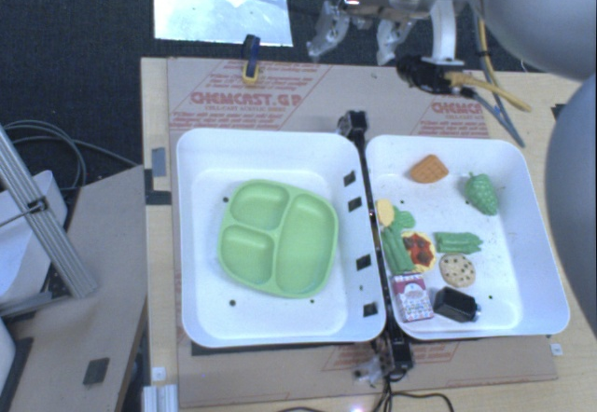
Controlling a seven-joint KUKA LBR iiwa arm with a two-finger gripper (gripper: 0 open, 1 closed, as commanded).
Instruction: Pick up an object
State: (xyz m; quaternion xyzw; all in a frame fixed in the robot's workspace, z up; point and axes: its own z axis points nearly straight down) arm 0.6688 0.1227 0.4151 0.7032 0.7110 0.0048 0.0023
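The right bin [522,214] is open from above across its far-left corner and down its right-hand side, while toy pieces crowd its left and near parts: a cookie [456,268], a red packet [413,296] and a black block [457,305] lie close together. The left bin [201,214] holds a green divided plate [278,237] at its middle, with bare white floor around it. The claw [356,39] hangs beyond the bins' far edge, over the bench [280,98].

Right bin [532,242] holds toys: orange waffle [429,169] & green grapes [482,194] at back; cookie [456,269], red box [412,297], black block [456,306] nr front.
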